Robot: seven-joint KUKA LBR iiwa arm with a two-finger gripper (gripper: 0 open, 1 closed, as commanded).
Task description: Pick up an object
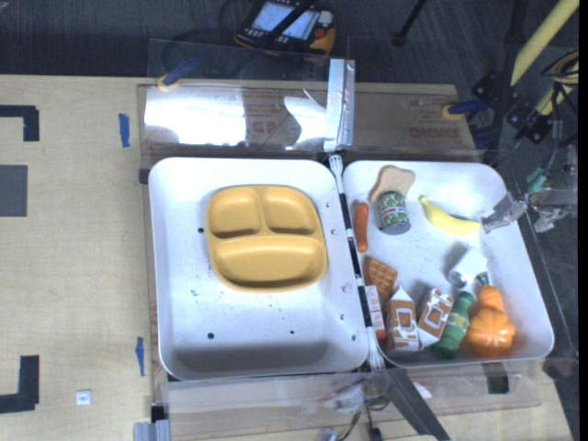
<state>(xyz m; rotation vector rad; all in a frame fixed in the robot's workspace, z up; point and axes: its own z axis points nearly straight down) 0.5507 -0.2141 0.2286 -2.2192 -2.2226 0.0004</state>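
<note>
The right bin (528,274) holds several toy foods. A bread slice (393,180) and a green can (393,213) lie at its back, with a yellow banana (448,217) to their right. A red sausage (361,225) and a waffle (379,274) lie along the left wall. Two small cartons (402,320) (434,314), a green bottle (456,323) and an orange pepper (490,324) crowd the front. My gripper (507,211) hangs at the bin's right rim, just right of the banana's end, with nothing seen in it.
The left bin (175,274) carries a yellow divided plate (266,235). A clear plastic sheet (241,108) stands behind the bins. Cables and stands sit at the back right, beside the arm (551,196).
</note>
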